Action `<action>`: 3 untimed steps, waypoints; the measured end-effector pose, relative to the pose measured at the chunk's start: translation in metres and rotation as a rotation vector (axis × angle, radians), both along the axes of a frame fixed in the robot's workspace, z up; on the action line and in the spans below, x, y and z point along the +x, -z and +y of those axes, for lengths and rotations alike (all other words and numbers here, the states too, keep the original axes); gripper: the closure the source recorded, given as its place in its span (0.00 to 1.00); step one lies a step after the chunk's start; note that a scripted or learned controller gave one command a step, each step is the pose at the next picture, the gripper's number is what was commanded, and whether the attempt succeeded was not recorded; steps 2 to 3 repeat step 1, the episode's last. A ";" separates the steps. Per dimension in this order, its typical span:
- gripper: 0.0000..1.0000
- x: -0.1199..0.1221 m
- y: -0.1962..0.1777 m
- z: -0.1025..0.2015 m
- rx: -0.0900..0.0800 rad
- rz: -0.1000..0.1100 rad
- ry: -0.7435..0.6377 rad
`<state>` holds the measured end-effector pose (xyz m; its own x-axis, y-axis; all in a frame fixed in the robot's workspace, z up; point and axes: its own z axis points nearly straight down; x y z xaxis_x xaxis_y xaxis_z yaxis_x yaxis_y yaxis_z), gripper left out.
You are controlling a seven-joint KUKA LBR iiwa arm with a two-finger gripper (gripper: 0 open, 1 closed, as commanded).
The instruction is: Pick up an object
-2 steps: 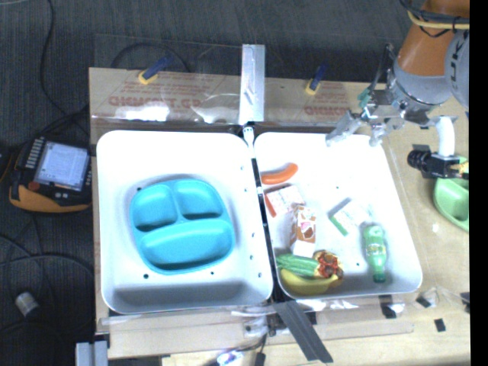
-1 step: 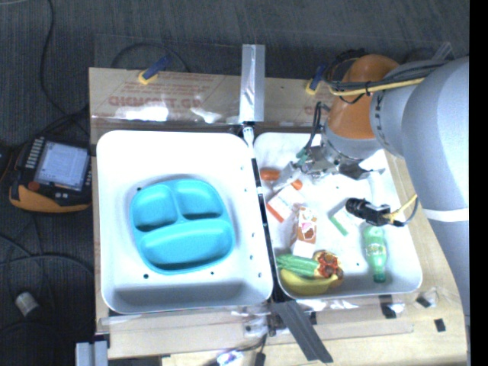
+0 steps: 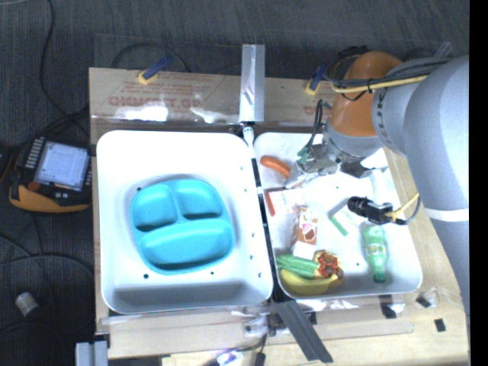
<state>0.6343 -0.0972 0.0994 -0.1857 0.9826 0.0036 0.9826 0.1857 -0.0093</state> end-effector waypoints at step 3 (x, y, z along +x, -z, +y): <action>1.00 0.033 -0.082 0.058 -0.005 -0.003 0.088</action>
